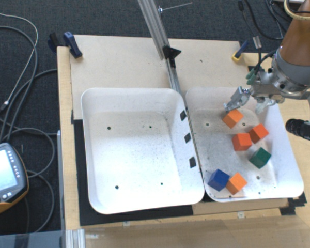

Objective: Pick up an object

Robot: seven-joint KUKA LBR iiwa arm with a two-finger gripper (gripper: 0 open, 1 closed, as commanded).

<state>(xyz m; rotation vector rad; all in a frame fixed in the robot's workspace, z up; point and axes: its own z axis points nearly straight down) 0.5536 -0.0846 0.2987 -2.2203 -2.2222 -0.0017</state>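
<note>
Camera view | right bin [284,154] holds six blocks | gripper [249,101] at far end, fingers spread, nothing between | orange block [232,118] just under left fingertip | blue block [218,180] at near edge

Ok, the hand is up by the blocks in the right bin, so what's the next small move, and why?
Probably a short descent onto the orange block nearest the hand. The hand hovers at the bin's far end with one finger just above that block, and nothing shows between its fingers. That block sits a little apart from the red-orange blocks beside it, which should leave the fingers room.
</note>
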